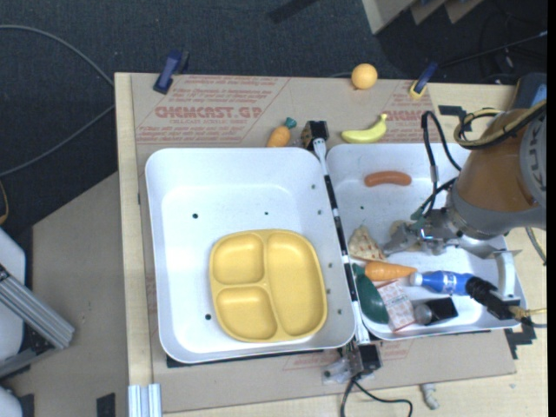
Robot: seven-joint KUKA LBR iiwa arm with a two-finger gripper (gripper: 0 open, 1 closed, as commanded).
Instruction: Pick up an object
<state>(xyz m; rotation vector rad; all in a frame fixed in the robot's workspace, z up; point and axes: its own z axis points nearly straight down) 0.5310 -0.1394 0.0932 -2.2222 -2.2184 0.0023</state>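
the arm reaches in from the right of the frame, its orange band over the right bin [347, 168], and the gripper [408, 235] sits low near the middle of that bin. whether its claw is spread or pressed together cannot be told from this slant, and nothing shows between its tips.

just left of the gripper a tan wedge like a pizza slice [365, 246] lies against the bin's left wall. below it, toward the lower middle of the bin, a toy carrot [389, 272] lies next to a blue and white bottle [445, 281]. under these sit a dark green spoon-like piece [372, 301], a small red and white packet [398, 307] and a black block [439, 311]. a toy hot dog [387, 179] lies alone in the bin's upper part, well apart from the gripper.

the left bin [174, 181] holds a yellow divided plate [268, 283] in its lower centre.

on the brown board above the bins rest a banana [365, 131], an orange ball [365, 76] and a small orange and green toy [281, 135].
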